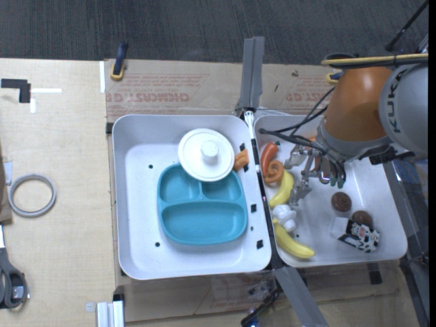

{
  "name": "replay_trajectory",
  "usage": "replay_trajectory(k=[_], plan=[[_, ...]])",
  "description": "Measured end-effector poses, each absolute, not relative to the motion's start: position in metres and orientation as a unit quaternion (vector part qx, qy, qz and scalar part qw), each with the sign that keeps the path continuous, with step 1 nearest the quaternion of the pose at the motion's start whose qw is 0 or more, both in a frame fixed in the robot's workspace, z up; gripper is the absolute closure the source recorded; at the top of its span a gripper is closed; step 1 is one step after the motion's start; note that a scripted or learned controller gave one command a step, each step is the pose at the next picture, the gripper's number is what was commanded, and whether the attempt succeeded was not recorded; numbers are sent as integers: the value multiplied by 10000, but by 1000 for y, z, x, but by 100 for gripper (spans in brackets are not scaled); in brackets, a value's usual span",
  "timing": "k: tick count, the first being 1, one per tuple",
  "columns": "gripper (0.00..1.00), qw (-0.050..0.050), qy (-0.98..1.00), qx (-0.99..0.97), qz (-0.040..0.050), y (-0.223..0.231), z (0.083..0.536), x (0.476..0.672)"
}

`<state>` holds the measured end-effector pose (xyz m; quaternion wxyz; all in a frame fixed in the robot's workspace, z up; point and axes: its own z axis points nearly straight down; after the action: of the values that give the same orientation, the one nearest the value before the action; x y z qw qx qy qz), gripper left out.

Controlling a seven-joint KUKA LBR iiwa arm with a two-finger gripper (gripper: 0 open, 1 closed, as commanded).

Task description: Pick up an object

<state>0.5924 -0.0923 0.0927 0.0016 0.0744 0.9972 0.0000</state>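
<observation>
Within the left bin (129, 203), a blue tray (201, 213) carries a white lid (206, 154); tool (300, 189) state unclear.

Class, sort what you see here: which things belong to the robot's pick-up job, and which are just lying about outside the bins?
Belonging to the job:
gripper
yellow banana
orange-red toy
brown round piece
blue divided tray
white round lid

Just lying about:
grey tape ring
scissors
blue-handled clamp
</observation>
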Motion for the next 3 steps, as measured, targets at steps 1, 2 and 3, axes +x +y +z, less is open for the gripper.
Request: replay_trajectory(k=[1,2,3], plan=[[0,9,9906,1371,0,-93,92,559],[0,14,9731,2303,-2,-95,92,577],[0,4,9641,2655,0,-110,92,552]])
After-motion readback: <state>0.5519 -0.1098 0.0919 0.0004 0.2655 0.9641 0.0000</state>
